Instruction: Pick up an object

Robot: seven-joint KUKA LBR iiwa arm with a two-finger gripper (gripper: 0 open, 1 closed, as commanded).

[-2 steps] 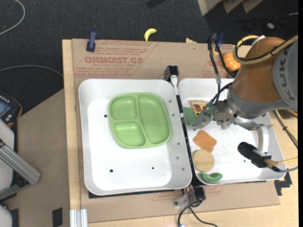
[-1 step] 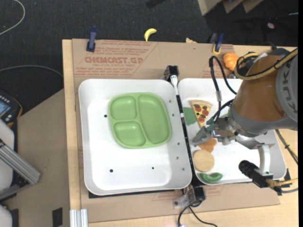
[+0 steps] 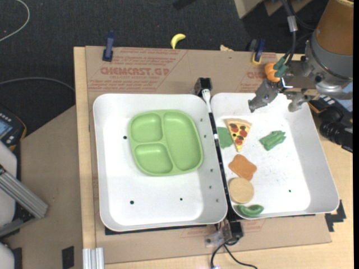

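**Open gripper above the far end of the right bin, toy food lying nearer the camera**

We take the clamped seam [image 3: 213, 144] between the two bins as our landmark and work from the near edge of the bench outward.

Nearest us, just right of the seam's near end, a green pod-shaped piece [image 3: 249, 209] lies against the right bin [image 3: 314, 172] rim; part of it is tucked under the rim's curve, so we cannot make out its full shape. Just beyond it sits a round tan biscuit [image 3: 242, 189], touching an orange-brown slab [image 3: 243, 166] a little farther on.

Left of the seam, the left bin [image 3: 112, 200] holds a green divided plate [image 3: 166, 142] with three compartments.

Farther along, right beside the seam, a green leaf-like piece [image 3: 225, 137] lies partly under a pizza slice [image 3: 239, 132]. Well right of the seam rests a green ridged piece [image 3: 273, 140], alone on the bin floor.

Farthest back, right of the seam's far end, the gripper [image 3: 278, 101] hangs over the bin with its two fingers spread apart and nothing between them. Something small and orange [image 3: 271, 70] shows by the wrist; we cannot tell what it is. The arm [image 3: 336, 32] is cut off by the top right corner.

A yellow banana-shaped item [image 3: 178, 40] lies on the dark floor beyond the bench.
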